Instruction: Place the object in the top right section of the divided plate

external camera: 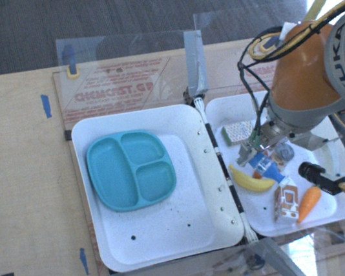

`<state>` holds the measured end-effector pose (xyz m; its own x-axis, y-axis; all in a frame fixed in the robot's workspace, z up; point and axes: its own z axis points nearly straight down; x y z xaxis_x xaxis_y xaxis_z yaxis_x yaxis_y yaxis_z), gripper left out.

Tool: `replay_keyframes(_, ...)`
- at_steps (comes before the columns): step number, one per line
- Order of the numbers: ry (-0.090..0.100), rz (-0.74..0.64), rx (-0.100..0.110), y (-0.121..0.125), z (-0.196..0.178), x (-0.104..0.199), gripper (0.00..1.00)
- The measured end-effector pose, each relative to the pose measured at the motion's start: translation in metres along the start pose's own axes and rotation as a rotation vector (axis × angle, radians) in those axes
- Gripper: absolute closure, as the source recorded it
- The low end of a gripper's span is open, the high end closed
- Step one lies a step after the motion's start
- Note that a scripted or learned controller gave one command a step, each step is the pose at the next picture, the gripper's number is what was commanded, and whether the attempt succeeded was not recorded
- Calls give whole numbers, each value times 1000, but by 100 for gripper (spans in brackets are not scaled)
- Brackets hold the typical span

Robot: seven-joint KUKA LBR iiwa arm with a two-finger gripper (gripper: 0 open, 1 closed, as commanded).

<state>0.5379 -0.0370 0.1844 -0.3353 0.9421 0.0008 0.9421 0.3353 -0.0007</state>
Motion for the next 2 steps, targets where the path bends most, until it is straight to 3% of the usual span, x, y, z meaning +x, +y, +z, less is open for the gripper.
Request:
replay_keyframes(1, -2, -102, -3, 49, -39, 61, 100)
replay_keyframes(2, 0, -180, 1, 75, 28, 116, 100)
